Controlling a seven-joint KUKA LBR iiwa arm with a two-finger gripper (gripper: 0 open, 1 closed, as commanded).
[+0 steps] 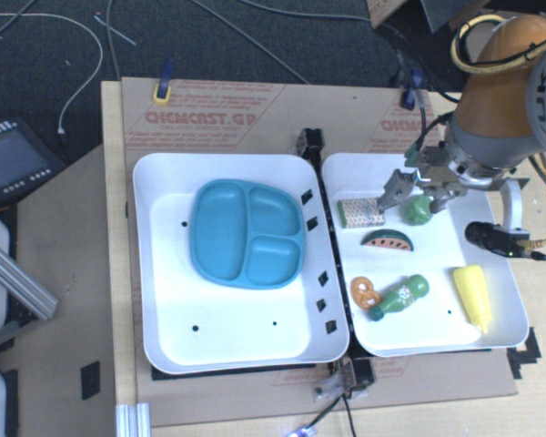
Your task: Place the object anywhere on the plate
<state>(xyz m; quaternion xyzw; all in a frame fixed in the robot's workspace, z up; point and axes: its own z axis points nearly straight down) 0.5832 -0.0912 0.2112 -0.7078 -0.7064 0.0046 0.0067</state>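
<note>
- Blue and divided into three sections, the plate [247,233] sits alone in the left bin [164,335], well apart from the jaws across the central divider.
- White like its neighbour, the right bin [505,330] holds every loose item and the gripper [417,192] itself.
- Fingers [396,190] stand spread, jaws apart, in the bin's upper part; nothing sits between them.
- A round green object [419,209], the likely task item, lies just beside the jaws on their near side; whether it touches a finger is hard to tell from this angle.
- A small green-and-white textured block [359,213] lies just left of the jaws.
- A watermelon slice [387,239] rests a little below the jaws.
- Further below them, a pretzel [364,291] touches a green bottle-shaped toy [400,295] lying on its side.
- A yellow corn-like piece [473,294] lies below and to the right of the jaws, near the bin's right wall.
</note>
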